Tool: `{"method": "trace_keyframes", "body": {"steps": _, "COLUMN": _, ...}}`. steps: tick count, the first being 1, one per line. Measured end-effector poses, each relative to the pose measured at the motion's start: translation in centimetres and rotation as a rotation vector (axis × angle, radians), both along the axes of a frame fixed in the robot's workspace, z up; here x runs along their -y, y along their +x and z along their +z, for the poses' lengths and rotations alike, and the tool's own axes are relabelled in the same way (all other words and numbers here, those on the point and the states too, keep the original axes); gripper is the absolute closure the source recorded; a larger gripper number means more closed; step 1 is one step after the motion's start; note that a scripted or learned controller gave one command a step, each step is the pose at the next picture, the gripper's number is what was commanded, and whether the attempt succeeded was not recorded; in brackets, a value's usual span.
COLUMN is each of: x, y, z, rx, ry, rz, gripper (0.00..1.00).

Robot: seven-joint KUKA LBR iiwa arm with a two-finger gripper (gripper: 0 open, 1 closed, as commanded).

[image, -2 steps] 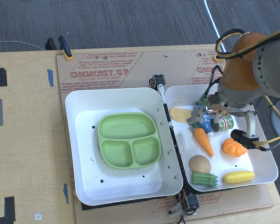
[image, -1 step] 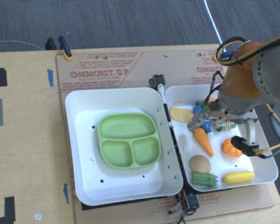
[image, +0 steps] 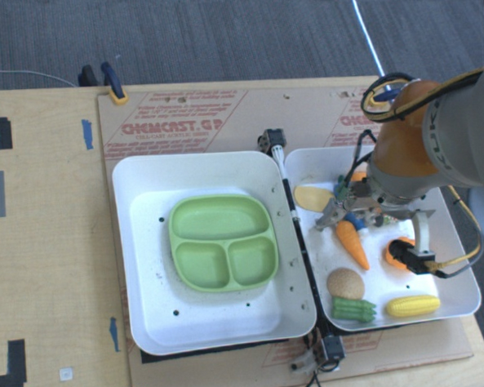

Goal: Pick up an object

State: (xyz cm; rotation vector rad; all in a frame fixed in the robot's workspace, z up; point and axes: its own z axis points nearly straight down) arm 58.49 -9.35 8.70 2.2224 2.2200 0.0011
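The right bin [image: 452,217] holds toy food: a pale yellow piece [image: 312,197] at its upper left, an orange carrot [image: 353,245] in the middle, a tan round piece [image: 346,284], a green piece [image: 353,309], a yellow corn cob [image: 412,306] and an orange piece [image: 399,253] at the right. My gripper [image: 351,213] hangs low over the bin's middle, just above the carrot's top end. A small blue thing [image: 356,221] shows right under it.
The left bin [image: 138,236] holds a green divided plate [image: 223,241]. A clamp [image: 271,139] sits where the bins meet at the back. The arm's grey and orange body [image: 419,141] covers the right bin's back right corner.
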Motion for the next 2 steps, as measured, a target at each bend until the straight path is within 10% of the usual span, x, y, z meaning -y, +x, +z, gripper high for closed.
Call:
{"method": "trace_keyframes", "body": {"steps": 1, "x": 0.1, "y": 0.1, "z": 1.1, "rx": 0.006, "ry": -0.004, "rz": -0.001, "gripper": 1.0}}
{"method": "trace_keyframes", "body": {"steps": 2, "x": -3.6, "y": 0.8, "z": 13.1, "rx": 0.001, "ry": 0.0, "rz": 0.003, "gripper": 1.0}}
